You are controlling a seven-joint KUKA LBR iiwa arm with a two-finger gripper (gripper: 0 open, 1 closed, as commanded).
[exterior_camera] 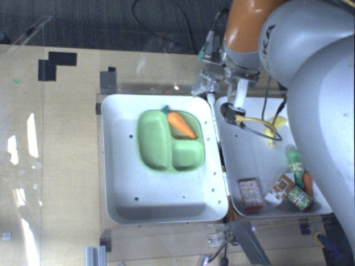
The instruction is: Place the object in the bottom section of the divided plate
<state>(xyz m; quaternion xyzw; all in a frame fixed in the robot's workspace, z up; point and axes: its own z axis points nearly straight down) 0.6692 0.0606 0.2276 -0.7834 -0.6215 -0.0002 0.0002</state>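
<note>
**Carrot on the plate, but in the far section**

We see the pincer [217, 82] hanging over the ridge where the two white bins meet, at their far end, below the arm's orange band [249, 15]. We cannot tell from this slanted view how it is set, and nothing shows between its tips, so we judge it to be carrying nothing.

The carrot [182, 124] lies below and a little to the left of the pincer, well apart from it, in the left bin [119, 159]. It rests tilted in the upper right compartment of the green plate [155, 143], its leafy end toward the plate's far rim. The bottom compartment, lower right on the plate and further from the pincer, holds nothing that we can see. In our judgement the carrot is therefore on the plate but not in the section the task names, so the placing does not look finished.

To the pincer's right, in the right bin [249, 165], a banana [273, 127] lies near a loop of cable. Further below and right, in that bin's near corner, sit a small box [250, 193], a carton [281, 188] and a bottle [294, 160], huddled together, likely just spare items waiting.
</note>
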